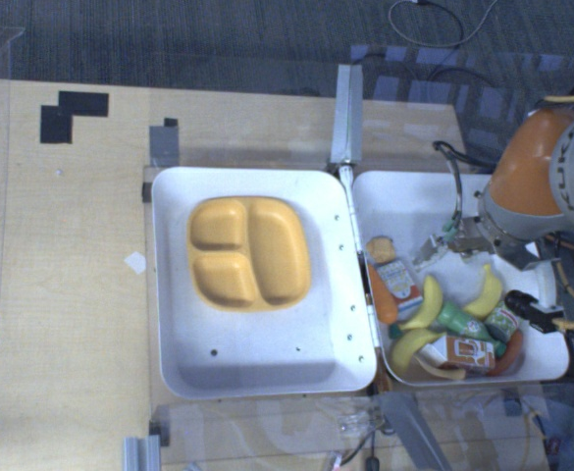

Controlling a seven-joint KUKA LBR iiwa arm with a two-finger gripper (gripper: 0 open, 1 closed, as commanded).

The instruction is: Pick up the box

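In the right bin point(414, 199), a brown and orange box point(466, 351) lies flat near the front wall. It is wedged among a yellow banana point(414, 344), a green bottle point(463, 320) and a red item point(509, 356). A smaller white and blue packet point(396, 279) lies at the bin's left side. My gripper point(445, 246) hangs over the middle of the right bin, behind the pile and apart from the box. It looks open, with nothing between its fingers.
A second banana point(487, 292) and a third point(426, 302) lie in the pile, with an orange carrot-like piece point(386, 304) and a bread piece point(380, 250) to the left. The left bin point(257, 361) holds a yellow divided tray point(249, 251). The arm's orange band point(527, 175) looms at the right.
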